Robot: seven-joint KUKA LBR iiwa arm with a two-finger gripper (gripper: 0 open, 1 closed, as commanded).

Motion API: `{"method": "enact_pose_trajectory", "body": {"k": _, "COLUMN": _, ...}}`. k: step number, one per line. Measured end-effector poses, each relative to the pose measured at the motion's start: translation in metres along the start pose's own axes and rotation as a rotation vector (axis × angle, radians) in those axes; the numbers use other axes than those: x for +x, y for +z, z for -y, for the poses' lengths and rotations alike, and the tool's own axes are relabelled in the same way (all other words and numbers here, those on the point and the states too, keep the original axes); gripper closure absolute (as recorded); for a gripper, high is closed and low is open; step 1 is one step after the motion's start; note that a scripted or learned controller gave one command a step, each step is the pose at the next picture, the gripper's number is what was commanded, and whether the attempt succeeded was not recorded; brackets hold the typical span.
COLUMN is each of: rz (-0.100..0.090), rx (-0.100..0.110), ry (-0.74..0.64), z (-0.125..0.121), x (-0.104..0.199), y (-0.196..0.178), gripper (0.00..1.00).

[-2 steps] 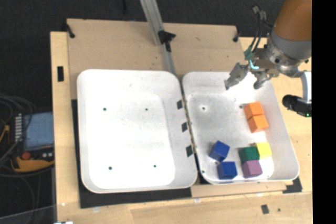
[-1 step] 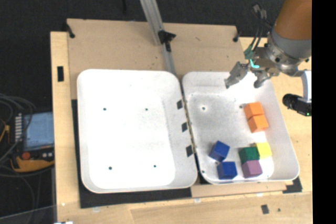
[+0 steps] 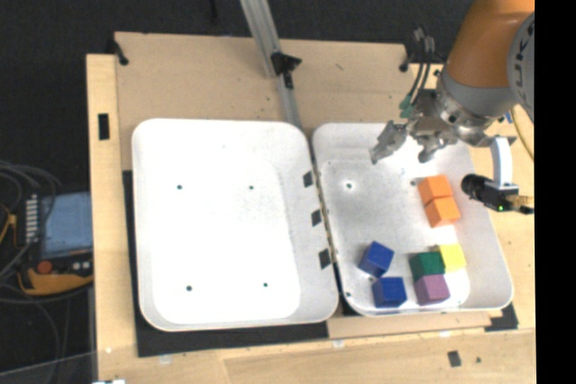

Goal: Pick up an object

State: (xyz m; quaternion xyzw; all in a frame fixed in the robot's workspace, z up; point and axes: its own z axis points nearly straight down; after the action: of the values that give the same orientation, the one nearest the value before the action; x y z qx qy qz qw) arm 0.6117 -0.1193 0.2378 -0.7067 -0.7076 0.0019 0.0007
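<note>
While the arm (image 3: 490, 31) reaches in from the right, we see its gripper (image 3: 407, 144) hanging over the upper part of the right bin (image 3: 355, 148), fingers spread apart and nothing between them. Blocks are all in that bin: an orange block (image 3: 438, 199) sits near the right wall, two blue blocks (image 3: 377, 257) (image 3: 390, 291) lie toward the lower edge, and green (image 3: 427, 264), yellow (image 3: 452, 257) and purple (image 3: 433, 287) ones are clustered just beside them. Over on the left we've got the other white bin (image 3: 220, 225).
</note>
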Motion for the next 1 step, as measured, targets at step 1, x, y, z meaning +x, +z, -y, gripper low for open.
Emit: {"method": "enact_pose_trajectory", "body": {"k": 1, "rz": 0.0, "rx": 0.0, "ry": 0.004, "z": -0.0032, "x": -0.0045, "y": 0.0434, "gripper": 0.0}}
